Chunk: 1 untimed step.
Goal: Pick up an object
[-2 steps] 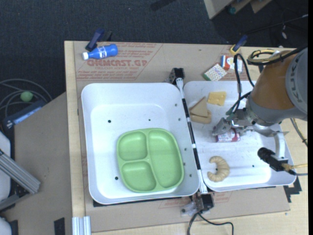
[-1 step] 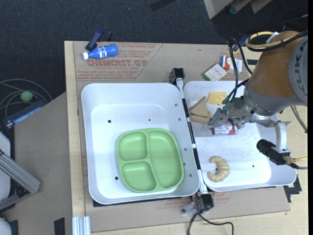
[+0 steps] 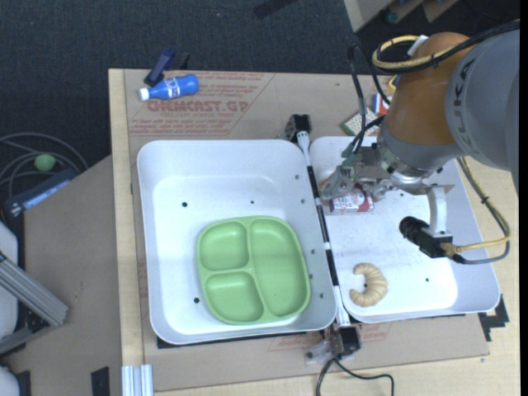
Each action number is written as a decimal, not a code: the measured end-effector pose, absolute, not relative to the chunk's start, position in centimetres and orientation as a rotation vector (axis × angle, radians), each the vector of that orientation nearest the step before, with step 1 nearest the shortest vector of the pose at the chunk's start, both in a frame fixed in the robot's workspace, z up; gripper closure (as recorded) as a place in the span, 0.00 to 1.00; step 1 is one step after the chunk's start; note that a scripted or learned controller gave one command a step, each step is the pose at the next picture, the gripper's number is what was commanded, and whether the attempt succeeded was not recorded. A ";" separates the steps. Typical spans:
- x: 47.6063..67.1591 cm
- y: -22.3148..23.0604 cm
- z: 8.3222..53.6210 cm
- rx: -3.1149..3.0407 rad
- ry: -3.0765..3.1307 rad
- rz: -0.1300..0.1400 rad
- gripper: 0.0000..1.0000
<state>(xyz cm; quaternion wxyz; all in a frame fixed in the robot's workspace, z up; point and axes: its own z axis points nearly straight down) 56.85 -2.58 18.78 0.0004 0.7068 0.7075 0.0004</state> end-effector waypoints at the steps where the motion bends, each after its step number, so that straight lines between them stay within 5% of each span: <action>1: 51.1 0.7 24.6 2.222 2.224 -0.001 1.00</action>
